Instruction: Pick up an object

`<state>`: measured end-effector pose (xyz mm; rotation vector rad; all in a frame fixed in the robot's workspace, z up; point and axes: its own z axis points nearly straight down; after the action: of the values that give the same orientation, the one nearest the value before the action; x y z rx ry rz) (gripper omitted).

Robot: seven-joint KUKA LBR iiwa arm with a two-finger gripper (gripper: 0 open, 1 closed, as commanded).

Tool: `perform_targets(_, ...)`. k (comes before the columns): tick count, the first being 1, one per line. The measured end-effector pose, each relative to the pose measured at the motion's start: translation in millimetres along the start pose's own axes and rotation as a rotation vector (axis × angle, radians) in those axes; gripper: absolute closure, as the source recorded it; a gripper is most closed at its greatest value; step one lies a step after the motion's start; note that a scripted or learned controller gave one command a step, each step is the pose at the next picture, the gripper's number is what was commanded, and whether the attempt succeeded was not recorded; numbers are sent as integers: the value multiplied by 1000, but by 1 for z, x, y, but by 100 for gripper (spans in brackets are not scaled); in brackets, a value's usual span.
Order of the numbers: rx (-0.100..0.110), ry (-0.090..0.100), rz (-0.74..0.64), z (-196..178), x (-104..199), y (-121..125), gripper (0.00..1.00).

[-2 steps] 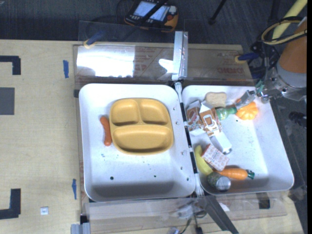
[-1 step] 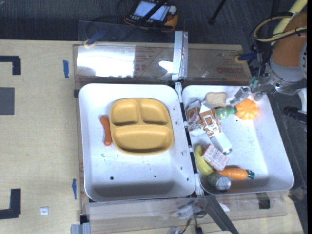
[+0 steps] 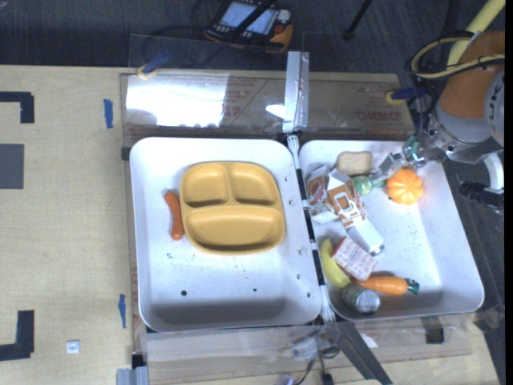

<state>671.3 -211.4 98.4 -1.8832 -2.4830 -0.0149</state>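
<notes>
The right bin (image 3: 449,251) holds a jumble of things. An orange fruit (image 3: 404,187) lies near its back right, and a pale bread roll (image 3: 354,163) lies at the back. A small green bottle (image 3: 365,184) sits between them. Red-and-white cartons (image 3: 341,201) lie near the middle, with a yellow banana (image 3: 333,267), a carrot (image 3: 386,285) and a metal can (image 3: 362,300) towards the front. My gripper (image 3: 412,152) hangs over the bin's back right corner, just above and behind the orange fruit, and nothing shows held in it.
The left bin (image 3: 152,279) carries a yellow divided plate (image 3: 232,207) with an orange sausage (image 3: 174,215) beside it on the left. A clear plastic panel (image 3: 208,99) stands behind the bins. The grey arm with its orange band (image 3: 473,87) enters from the top right.
</notes>
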Motion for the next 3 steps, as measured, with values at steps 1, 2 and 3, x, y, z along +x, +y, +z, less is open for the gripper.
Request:
perform_targets(1, -5, -26, -228, -45, 2, -49, 0)
perform_targets(2, -5, -18, -225, 5, 0, -22, 0)
perform_targets(3, -10, -28, -224, -6, -3, -21, 100)
